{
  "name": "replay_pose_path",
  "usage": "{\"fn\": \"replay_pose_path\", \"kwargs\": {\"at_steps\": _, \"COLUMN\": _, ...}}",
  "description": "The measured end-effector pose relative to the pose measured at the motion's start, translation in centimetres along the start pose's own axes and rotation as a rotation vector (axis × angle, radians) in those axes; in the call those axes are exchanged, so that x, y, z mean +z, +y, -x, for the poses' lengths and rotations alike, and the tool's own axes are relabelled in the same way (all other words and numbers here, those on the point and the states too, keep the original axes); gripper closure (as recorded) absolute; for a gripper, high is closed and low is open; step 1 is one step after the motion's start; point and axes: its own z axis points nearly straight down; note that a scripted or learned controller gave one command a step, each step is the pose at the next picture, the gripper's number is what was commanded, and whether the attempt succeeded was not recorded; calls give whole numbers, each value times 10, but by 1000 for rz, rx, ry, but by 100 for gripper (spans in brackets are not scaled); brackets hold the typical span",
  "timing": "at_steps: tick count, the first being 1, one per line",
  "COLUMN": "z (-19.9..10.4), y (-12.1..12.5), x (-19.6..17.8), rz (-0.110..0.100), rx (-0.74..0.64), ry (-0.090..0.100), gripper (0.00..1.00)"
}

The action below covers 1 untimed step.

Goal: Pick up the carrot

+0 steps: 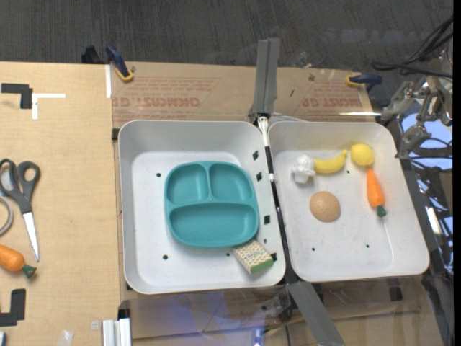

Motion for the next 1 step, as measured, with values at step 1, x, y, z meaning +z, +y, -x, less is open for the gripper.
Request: {"fn": "replay_pose_path", "kwargs": {"at_steps": 1, "z": 7, "y": -2, "x": 168, "rz": 0, "rx": -134, "ry": -1, "gripper": 0}}
